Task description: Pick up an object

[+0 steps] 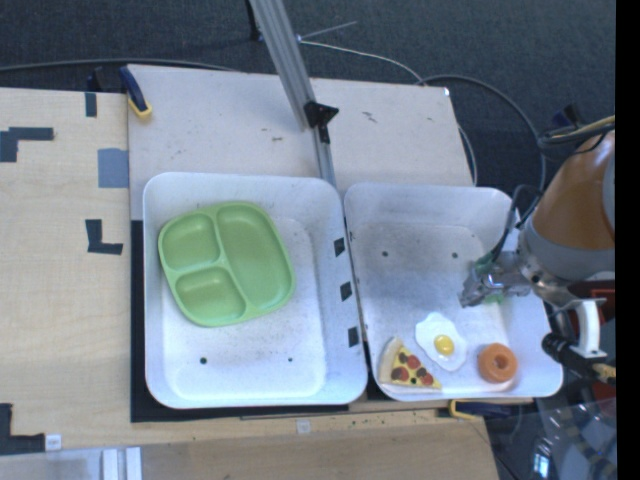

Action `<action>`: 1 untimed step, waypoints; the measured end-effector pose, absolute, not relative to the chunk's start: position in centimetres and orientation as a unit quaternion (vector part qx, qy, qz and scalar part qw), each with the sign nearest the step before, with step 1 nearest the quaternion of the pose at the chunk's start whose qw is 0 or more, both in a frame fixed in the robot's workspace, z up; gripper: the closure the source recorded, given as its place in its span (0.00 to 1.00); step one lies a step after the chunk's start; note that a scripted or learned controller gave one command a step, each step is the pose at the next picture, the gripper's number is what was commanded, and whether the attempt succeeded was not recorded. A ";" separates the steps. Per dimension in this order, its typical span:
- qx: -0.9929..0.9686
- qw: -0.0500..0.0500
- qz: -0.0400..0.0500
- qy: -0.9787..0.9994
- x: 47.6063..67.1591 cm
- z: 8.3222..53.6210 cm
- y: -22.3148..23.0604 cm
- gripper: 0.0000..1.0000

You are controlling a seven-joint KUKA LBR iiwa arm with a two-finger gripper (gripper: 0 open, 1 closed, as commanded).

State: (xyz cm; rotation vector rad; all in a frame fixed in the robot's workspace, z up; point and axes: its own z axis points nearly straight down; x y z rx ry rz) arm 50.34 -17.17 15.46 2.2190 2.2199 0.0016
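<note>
Altogether 1 pizza slice [408,366], 1 egg [441,343], 1 donut [497,363]; hand [476,293] state unclear

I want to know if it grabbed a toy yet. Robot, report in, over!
Gripper low in the right bin, nothing seen in it. Fried egg, pizza slice, donut lying free near the front wall. Nothing blocking them.

The grey arm [575,223] with its orange band reaches in from the right edge of the view, wrist bent downward, the gripper [476,293] pointing left and low.
</note>
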 end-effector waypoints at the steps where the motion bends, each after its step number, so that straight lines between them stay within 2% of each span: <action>1: 0.707 0.003 0.001 0.708 50.9 21.5 -17.7 1.00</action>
